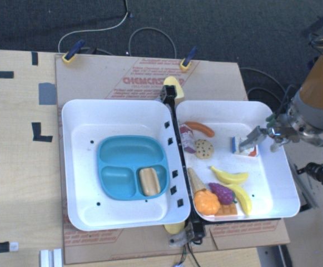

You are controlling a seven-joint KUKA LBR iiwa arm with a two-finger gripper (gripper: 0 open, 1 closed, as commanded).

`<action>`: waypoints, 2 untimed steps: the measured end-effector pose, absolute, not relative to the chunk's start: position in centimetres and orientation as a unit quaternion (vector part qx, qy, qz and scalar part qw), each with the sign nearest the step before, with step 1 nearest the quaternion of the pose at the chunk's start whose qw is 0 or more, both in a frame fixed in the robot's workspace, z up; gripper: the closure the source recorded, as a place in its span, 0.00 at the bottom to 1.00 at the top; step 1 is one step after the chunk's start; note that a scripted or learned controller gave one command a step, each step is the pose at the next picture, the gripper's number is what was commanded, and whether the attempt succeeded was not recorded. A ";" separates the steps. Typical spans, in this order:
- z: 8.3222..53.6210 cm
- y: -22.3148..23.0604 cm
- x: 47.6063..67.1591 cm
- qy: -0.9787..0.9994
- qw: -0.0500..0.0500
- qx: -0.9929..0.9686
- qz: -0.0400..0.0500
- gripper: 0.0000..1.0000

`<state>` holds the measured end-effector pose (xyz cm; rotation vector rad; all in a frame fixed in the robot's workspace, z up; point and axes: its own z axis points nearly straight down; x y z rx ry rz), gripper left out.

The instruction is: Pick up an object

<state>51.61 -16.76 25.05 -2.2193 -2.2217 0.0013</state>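
My gripper (pixel 264 140) hangs over the right side of the right bin (pixel 272 115), open, with nothing between its fingers. Its left finger (pixel 252 138) is just above a small blue, white and red carton (pixel 242 147) lying on the bin floor. Left of the carton lie a sausage (pixel 199 128) and a round cookie (pixel 204 148). Toward the front of the bin are two yellow bananas (pixel 230 177), purple grapes (pixel 222 192), an orange (pixel 207 202) and an ice cream cone (pixel 195 178).
The left bin (pixel 78 149) holds a blue divided tray (pixel 125 160) with a bread roll (pixel 149 181) in one compartment. A black divider (pixel 174 149) runs between the bins. Both bins rest on a cardboard sheet (pixel 111 77) held by clamps.
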 end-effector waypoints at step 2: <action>9.3 -13.9 49.1 -0.705 -0.019 -0.709 -0.004 0.00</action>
